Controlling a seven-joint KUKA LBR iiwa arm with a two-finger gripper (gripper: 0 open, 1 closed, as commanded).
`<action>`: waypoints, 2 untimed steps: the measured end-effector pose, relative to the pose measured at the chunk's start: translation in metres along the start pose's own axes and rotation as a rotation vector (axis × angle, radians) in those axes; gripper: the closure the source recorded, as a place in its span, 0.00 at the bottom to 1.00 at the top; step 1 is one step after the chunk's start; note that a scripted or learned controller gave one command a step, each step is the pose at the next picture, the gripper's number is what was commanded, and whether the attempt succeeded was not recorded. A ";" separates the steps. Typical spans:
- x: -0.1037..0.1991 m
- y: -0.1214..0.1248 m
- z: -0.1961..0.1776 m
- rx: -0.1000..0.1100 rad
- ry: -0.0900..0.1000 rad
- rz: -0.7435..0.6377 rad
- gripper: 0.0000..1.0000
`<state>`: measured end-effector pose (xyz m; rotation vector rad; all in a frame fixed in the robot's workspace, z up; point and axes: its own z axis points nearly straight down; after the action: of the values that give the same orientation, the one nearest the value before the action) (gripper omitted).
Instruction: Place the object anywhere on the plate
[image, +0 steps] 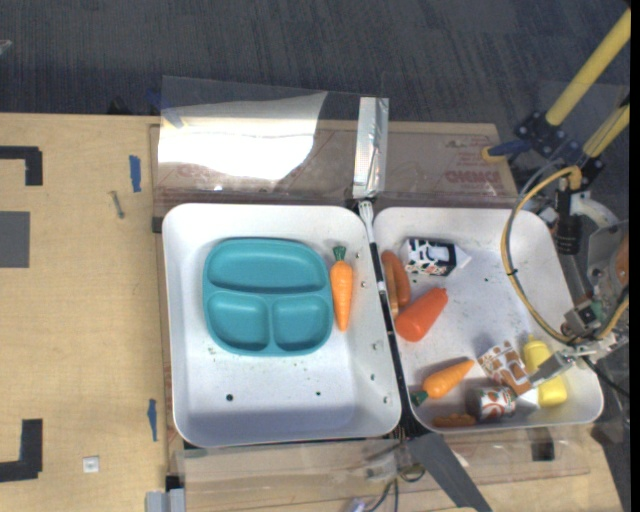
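So, a smooth teal plate (266, 296) with three moulded compartments is set in the left bin (190, 400), and a glossy plastic carrot (341, 290) is laid just beside the plate's right rim, on the bin floor. In the right bin (480, 225), a second carrot (447, 378), a stubby orange-red cone (421, 313) and a black-and-white carton (431, 257) are scattered. The gripper (560, 368) is seen at that bin's front right corner; its grip can't be made out.
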<state>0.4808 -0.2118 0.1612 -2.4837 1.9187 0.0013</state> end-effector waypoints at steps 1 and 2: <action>0.002 0.001 0.015 -0.002 -0.001 0.182 0.00; 0.005 0.001 0.012 0.002 0.000 0.237 0.00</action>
<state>0.4808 -0.2169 0.1489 -2.2385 2.1976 0.0000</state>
